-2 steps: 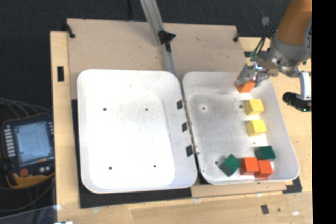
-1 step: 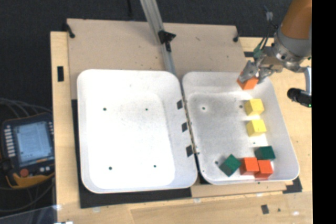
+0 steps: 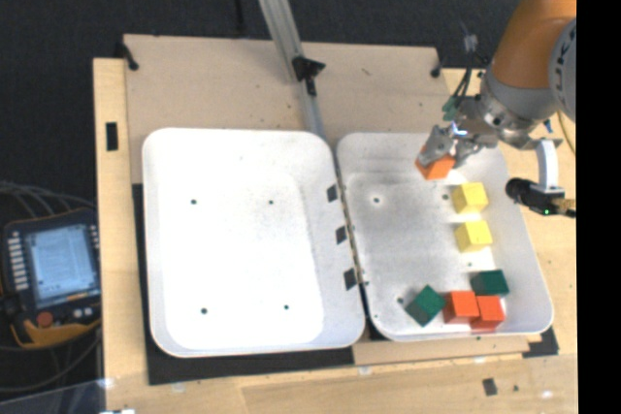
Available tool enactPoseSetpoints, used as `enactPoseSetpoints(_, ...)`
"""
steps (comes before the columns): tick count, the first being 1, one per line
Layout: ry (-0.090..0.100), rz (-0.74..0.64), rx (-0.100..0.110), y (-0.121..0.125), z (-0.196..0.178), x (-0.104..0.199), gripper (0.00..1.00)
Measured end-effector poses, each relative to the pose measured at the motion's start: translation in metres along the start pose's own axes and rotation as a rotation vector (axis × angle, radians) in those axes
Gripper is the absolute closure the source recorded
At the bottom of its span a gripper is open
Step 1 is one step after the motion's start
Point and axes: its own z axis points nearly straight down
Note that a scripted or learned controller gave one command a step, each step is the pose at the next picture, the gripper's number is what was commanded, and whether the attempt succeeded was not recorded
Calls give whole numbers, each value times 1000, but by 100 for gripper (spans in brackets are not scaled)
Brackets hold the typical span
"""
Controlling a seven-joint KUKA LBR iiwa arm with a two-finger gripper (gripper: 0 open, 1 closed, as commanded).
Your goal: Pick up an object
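Two bins: shallow white trays set side by side on the tabletop [image 3: 112,208], their inner rims touching along a row of dark clips.
Left bin [image 3: 243,238]: white floor, marked by a few small dark dots.
Right bin [image 3: 398,228]: white floor, speckled grey toward its middle; all blocks lie along its right and near edges.
Arm [image 3: 529,44]: grey body with orange band, reaching in from the right over the far right corner of the right bin.
Jaws [image 3: 441,148]: closed on the orange block [image 3: 436,167], which shows between the finger ends and hangs below them, above the far part of the right bin.
Yellow blocks: one [image 3: 470,198] just beside the held block on the near side; the second [image 3: 473,235] a little nearer the viewer, apart from the first.
Green blocks: one [image 3: 490,283] at the right rim; one [image 3: 423,304] tilted, near the front rim.
Orange pair: two blocks [image 3: 462,305] and [image 3: 489,309], touching each other, between the green ones at the front rim.
Tabletop: pale wood board, with a tan sheet under the far half and a dark mat edge showing under the left bin.
Mast [image 3: 277,10]: slanted metal rail rising from between the bins toward the far side.
Room: dark carpeted floor around the tabletop.
Pendant [image 3: 53,262]: handheld control unit with lit screen, on the left beside the tabletop, cables near it.
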Motion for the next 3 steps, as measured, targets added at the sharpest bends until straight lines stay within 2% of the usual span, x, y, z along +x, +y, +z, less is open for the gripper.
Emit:
enactPoseSetpoints(1, 1, -1, 1, -19, 5, 45, 100)
enactPoseSetpoints(3, 3, -4, 1, -49, -16, 155, 100)
